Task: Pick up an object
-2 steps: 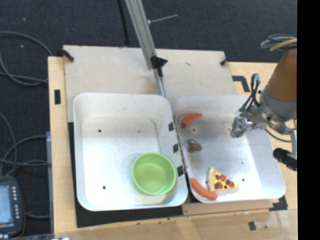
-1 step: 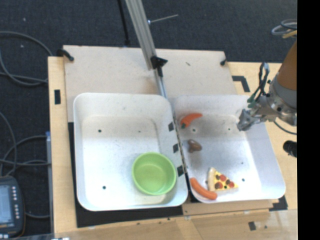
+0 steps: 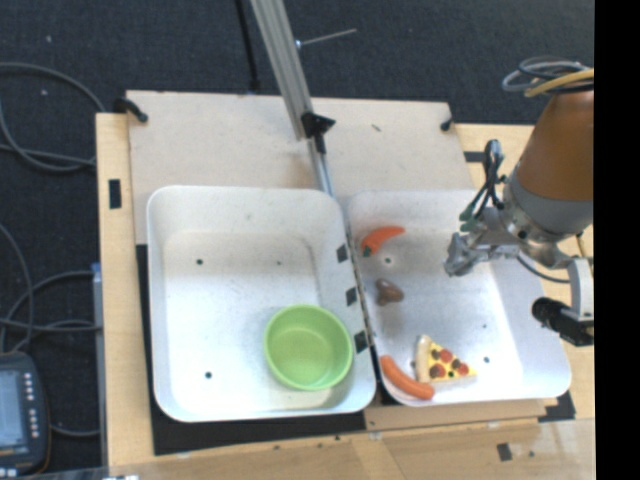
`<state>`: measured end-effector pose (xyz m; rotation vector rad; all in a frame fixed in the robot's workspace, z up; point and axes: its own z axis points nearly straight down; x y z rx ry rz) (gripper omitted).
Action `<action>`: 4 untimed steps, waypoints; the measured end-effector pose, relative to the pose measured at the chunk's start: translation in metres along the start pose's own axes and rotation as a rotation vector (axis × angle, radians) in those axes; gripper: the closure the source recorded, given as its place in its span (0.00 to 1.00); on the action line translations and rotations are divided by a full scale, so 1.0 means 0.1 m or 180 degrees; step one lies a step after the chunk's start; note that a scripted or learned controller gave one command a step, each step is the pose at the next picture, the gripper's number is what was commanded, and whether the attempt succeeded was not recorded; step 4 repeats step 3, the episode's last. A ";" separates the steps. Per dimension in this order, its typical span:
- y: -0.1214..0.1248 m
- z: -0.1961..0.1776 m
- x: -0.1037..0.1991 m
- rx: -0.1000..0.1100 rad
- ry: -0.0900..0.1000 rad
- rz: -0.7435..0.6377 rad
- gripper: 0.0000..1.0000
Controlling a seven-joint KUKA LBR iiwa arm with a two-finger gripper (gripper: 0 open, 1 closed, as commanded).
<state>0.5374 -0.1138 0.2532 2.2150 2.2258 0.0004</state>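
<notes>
The camera looks down at a slant on a pale wooden bench standing on dark carpet. Black cables loop over the carpet to the left, and a small dark device with a screen sits at the lower left corner. A metal rail runs down from the top edge and ends between the two bins, with a black clamp partway along it.

Two shallow white bins sit side by side on the bench, their inner walls touching. The left bin holds a green bowl, upright, in its lower right corner near the dividing wall.

The right bin holds the small things to pick from. An orange curved piece lies near its upper left corner. Below that, a small brown lump rests close to the left wall. At the bottom edge an orange sausage lies just beside a toy pizza slice; both appear to sit on a small white plate, though its outline is hard to tell from the bin.

The arm, grey with an orange band, reaches in from the right. Its gripper hangs over the upper middle of the right bin, apart from all the things there. Whether it is spread or pinched together cannot be told, and nothing is seen in it.
</notes>
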 end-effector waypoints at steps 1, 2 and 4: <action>-0.07 0.13 0.50 0.0003 0.0002 -0.0003 1.00; -0.08 0.16 1.10 0.0002 0.0008 -0.0009 1.00; -0.09 0.12 1.62 0.0000 0.0009 -0.0005 1.00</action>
